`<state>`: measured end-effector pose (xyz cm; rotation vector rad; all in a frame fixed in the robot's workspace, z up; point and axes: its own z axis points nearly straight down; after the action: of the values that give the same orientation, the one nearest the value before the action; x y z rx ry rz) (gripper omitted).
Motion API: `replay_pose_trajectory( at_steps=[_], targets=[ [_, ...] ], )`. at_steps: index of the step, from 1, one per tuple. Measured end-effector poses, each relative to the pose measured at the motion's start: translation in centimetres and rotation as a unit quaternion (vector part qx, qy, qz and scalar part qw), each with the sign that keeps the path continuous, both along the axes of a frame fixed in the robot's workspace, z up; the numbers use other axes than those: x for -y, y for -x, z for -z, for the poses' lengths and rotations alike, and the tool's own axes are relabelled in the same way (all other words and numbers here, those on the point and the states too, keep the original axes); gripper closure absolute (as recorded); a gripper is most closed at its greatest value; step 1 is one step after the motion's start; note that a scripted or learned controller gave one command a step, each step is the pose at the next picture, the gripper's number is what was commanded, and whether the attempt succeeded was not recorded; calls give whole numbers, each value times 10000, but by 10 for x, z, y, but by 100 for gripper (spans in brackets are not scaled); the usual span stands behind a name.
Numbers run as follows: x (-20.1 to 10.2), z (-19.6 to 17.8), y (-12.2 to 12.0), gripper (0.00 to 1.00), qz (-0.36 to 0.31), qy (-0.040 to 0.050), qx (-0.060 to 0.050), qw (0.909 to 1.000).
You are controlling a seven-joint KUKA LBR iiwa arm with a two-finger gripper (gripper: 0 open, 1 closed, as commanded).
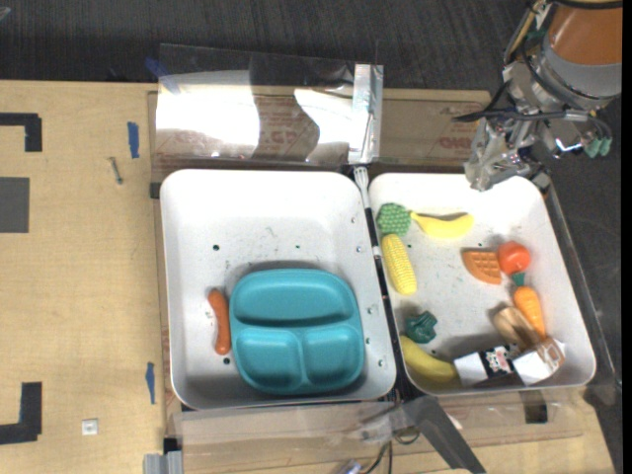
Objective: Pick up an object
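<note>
Since the corn cob (399, 264) lies alone near the left wall of the right bin (571, 294), just below a green piece (393, 218), I judge it the easiest pick: light, stiff plastic, ridged enough not to slip, best taken across its narrow middle. The bananas (443, 225) and carrot (530, 309) lie more crowded. My end effector (497, 161) hovers over that bin's far right corner; its state I cannot tell.
</note>
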<state>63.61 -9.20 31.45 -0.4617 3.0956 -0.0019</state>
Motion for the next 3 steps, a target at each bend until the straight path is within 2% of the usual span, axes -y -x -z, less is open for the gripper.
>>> replay_pose_trajectory(
  at_steps=[1,2,3],
  targets=[
    [-69,14,-31,100,-603,-6,-7,9982],
    [8,-32,-4,100,111,10,11,9999],
    [-40,11,-29,100,-7,-12,-50,10000]
  ],
)
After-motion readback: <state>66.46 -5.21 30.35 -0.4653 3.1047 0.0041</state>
